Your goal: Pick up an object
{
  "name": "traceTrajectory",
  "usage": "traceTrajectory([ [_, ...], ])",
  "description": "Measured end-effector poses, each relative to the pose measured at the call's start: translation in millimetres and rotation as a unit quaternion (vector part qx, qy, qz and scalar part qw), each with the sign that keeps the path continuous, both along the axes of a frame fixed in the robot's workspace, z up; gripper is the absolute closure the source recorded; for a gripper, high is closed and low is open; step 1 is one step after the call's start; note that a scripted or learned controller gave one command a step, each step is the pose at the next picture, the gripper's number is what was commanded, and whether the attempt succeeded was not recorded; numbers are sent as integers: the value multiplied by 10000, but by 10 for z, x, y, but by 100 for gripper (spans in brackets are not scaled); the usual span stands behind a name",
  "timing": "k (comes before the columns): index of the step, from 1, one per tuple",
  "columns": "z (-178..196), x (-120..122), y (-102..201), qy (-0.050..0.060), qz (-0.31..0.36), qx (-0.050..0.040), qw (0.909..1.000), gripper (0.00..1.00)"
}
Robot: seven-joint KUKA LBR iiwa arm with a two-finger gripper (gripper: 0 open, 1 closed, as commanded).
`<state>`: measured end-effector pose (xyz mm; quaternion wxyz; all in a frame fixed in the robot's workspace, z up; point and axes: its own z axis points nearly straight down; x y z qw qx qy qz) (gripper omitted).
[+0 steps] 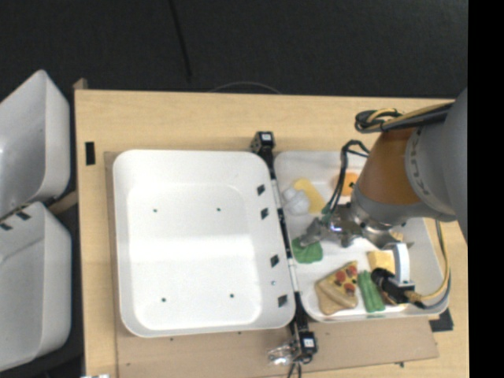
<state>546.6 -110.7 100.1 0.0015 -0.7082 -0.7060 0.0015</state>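
The gripper (315, 232), its state impossible to tell, hangs just above the green object (308, 251) in the right bin (435, 246), suggesting the reach step; next it likely must descend and grip.

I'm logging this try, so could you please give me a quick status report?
Claw low in the right bin, over the green toy. Grip not confirmed. Clear bottle and pizza slice toy close by.

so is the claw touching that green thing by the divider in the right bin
Cannot tell. In the camera view the claw sits right above the green object and overlaps its top edge, but the slanted angle hides whether there is contact or a gap.
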Motion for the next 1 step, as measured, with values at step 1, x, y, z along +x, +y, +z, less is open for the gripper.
traceTrajectory([
  [1,1044,123,593,-47,47,2,10000,0],
])
